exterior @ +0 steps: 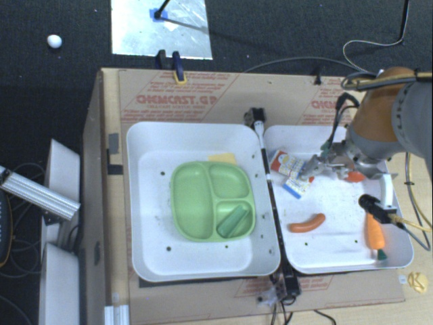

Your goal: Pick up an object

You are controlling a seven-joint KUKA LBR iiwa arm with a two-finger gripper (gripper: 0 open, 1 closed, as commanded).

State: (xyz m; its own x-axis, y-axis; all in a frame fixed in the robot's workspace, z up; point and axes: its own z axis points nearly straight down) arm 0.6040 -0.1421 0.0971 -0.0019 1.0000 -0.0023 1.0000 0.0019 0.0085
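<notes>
My tool (316,166) hangs low in the right-hand shallow white bin (331,249), just beside the small red-and-white carton (285,166). I cannot tell how wide it stands open. The carton seems to lie askew, so closing off-centre could nudge it aside.

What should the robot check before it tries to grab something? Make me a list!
1. Gripper is over the right bin: ok.
2. A thing lies close to it: ok, the packet.
3. Packet lies flat: cannot tell.
4. Sausage lies apart from other things: ok.
5. Carrot is away from the wall: not ok, it lies by the bin's right rim.
6. Plate is out of the way: ok, it is in the left bin.
</notes>
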